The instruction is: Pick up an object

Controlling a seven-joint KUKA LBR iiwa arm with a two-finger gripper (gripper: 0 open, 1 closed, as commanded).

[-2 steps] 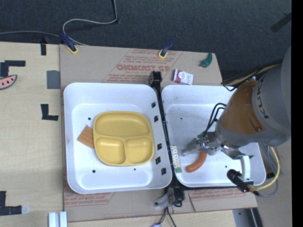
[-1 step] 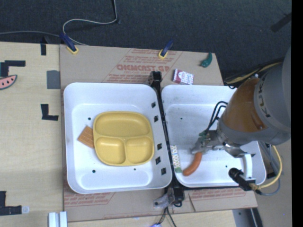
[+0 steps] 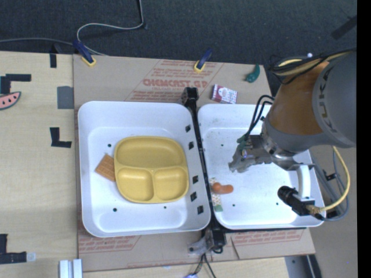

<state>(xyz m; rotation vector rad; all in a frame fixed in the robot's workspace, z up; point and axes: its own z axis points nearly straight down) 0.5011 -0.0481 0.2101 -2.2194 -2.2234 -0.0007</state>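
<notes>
My gripper point(image 3: 240, 160) hangs over the middle of the right bin point(image 3: 255, 216), below the grey and orange wrist. Its metal fingers point down-left toward the bin floor, and nothing shows between them. A small orange object point(image 3: 222, 187) lies on the right bin's floor near its left wall, just below and left of the gripper, apart from it. In the left bin point(image 3: 93, 172) a yellow divided plate point(image 3: 152, 168) rests in the centre, with a tan cracker-like piece point(image 3: 106, 167) tucked under its left edge.
A small red-and-white packet point(image 3: 223, 94) lies on the cardboard behind the right bin, and a green clip point(image 3: 253, 73) beside it. Yellow-blue clamps point(image 3: 86, 55) hold the cardboard's far edge. A black divider runs between the bins.
</notes>
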